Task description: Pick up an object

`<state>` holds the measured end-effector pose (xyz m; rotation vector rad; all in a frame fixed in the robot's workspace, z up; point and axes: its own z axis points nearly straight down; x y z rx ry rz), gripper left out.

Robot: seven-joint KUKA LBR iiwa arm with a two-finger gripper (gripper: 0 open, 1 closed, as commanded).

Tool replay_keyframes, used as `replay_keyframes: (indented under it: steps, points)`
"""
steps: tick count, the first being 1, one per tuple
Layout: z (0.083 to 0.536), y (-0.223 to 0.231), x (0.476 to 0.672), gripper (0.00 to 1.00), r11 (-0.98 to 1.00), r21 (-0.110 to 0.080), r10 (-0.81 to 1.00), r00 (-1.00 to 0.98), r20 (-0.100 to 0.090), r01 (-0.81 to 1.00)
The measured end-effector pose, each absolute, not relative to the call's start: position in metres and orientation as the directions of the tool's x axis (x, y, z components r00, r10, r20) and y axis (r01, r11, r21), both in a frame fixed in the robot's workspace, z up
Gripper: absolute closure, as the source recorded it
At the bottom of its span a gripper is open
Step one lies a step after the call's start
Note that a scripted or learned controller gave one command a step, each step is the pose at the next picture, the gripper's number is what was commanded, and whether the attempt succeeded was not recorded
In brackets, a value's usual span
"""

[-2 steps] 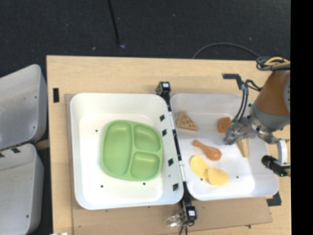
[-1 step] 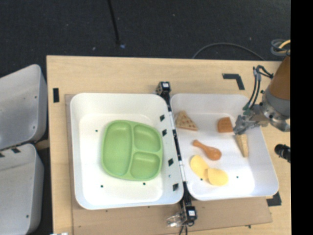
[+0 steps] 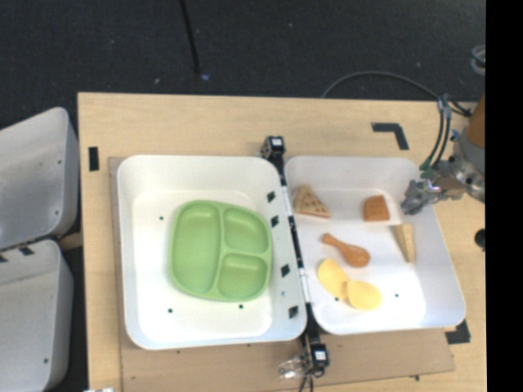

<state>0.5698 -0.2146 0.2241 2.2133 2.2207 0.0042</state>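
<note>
The right bin (image 3: 425, 300) holds several food toys. A tan wedge like a sandwich slice (image 3: 310, 203) lies at its upper left. An orange-brown block (image 3: 376, 209) sits in the upper middle. A pale cone (image 3: 406, 241) rests at the right. A brown drumstick (image 3: 346, 250) lies in the middle, and below it are two yellow pieces (image 3: 347, 285). My gripper (image 3: 415, 196) hangs over the bin's upper right, just right of the orange-brown block and above the cone. Nothing shows between its fingers.
The left bin (image 3: 139, 300) holds a green divided plate (image 3: 220, 250). A black divider with clips (image 3: 288, 235) runs between the bins. A cable (image 3: 368, 77) loops across the bench behind the right bin. White chairs (image 3: 33, 186) stand at the left.
</note>
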Motion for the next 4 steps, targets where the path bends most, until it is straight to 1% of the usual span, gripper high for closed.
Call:
replay_keyframes:
  steps: [1,2,3,4]
  points:
    - [0.270,-0.210,0.574,1.00,0.004,0.006,1.000,-0.004,-0.002,1.000]
    - [0.296,-0.211,0.574,1.00,0.005,0.005,1.000,-0.005,-0.002,1.000]
    - [0.278,-0.165,0.559,1.00,0.004,-0.001,1.000,-0.004,0.000,1.000]
    - [0.282,-0.115,0.549,1.00,0.007,0.001,1.000,-0.007,0.001,1.000]
